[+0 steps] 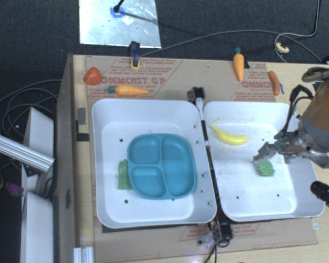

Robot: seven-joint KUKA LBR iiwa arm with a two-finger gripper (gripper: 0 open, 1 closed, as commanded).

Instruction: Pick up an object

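Note:
In the right bin lie a yellow banana near the back left and a small green knobbly object toward the right. My gripper hangs over the right bin, reaching in from the right, its tip just above and beside the green object. Nothing shows between its fingers. The left bin holds a blue divided plate with a green strip at its left edge.
On the cardboard behind the bins lie a tomato, a carrot, another carrot and an orange piece. A clamp stands at the back. Cables run along the divider between the bins.

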